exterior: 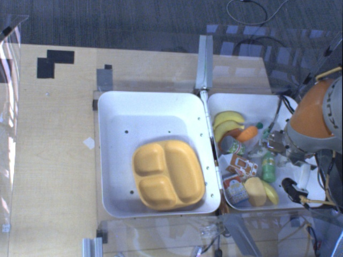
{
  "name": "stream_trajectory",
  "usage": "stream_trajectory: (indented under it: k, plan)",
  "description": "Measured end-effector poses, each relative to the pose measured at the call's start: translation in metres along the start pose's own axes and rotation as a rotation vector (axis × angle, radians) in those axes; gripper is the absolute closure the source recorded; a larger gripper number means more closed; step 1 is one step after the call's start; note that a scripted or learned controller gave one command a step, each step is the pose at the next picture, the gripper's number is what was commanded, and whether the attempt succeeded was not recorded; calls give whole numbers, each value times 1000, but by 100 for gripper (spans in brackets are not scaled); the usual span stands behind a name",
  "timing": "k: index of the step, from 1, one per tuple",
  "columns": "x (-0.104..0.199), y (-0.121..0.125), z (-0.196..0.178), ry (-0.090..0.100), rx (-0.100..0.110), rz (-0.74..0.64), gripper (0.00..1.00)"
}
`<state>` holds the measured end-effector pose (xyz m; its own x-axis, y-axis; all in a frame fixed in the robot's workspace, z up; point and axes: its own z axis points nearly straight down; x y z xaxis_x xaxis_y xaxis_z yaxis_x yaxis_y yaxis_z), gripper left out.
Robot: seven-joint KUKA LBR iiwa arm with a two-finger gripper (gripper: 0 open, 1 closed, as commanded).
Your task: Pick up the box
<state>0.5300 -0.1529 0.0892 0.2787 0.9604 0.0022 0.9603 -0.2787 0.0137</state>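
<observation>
Crowding the right bin [270,98], clutter half hides the box [242,167]

Bright even light, soft shadows, slight blur.

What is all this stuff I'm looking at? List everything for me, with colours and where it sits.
bins: 2, white, side by side on the bench; left bin, right bin
divided plate: 1, yellow, three compartments, left bin
bananas: 2, yellow, top left of right bin
carrot-like piece: 1, orange, beside the bananas
box: 1, white with red print, middle of right bin
small bottle: 1, green, right of the box
lemon-like fruit: 1, yellow, bottom of right bin
bench: 1, light wood
cable: 1, grey, on the floor above the bench
arm: 1, grey with orange band, over right bin's right side
pincer: 1, metallic, above the bottle
</observation>
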Motion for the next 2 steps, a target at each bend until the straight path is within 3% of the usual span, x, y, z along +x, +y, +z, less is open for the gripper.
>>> stream_trajectory:
  k: [1,2]
  plan:
    - [34,-28,-1,-1,-4,44,0]
    - [74,46,-10,-2,11,22,0]
